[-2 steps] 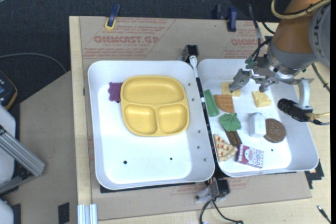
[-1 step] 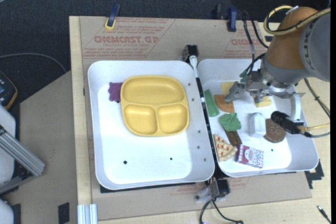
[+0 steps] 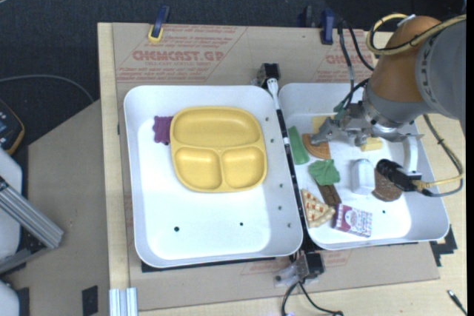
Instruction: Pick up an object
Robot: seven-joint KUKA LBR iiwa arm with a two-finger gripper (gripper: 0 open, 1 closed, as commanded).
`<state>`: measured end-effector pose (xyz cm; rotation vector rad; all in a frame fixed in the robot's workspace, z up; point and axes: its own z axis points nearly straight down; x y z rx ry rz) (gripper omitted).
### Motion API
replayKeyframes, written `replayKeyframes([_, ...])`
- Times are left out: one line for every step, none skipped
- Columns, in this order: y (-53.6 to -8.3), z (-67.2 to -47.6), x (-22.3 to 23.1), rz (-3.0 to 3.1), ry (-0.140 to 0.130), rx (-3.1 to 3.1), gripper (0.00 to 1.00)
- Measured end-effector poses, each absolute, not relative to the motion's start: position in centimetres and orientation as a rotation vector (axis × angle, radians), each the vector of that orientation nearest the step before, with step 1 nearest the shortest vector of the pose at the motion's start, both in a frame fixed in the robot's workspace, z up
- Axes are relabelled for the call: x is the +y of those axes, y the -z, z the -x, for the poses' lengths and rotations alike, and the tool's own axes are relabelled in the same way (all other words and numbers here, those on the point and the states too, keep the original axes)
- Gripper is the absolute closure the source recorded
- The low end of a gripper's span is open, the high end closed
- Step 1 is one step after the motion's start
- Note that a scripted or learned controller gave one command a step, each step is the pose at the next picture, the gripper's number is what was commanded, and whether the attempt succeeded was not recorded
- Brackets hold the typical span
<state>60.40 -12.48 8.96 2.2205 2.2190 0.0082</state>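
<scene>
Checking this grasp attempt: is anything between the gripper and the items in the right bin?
Nothing visible. The gripper hangs at the right bin's upper left, directly above a tan round piece and beside a green strip, with no barrier in between.

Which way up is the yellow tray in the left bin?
Right side up. The yellow tray lies flat in the left bin, its three compartments facing the camera.

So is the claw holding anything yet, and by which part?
Cannot be told. The claw sits low in the right bin over the toy food, its tips hidden.
</scene>
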Motion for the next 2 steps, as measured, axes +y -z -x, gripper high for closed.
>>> replayKeyframes([-10.3,-60.6,-12.4,-2.215,-0.018,2.216,1.00])
replayKeyframes([-14.8,-61.3,-12.4,-2.215,-0.006,2.219,1.00])
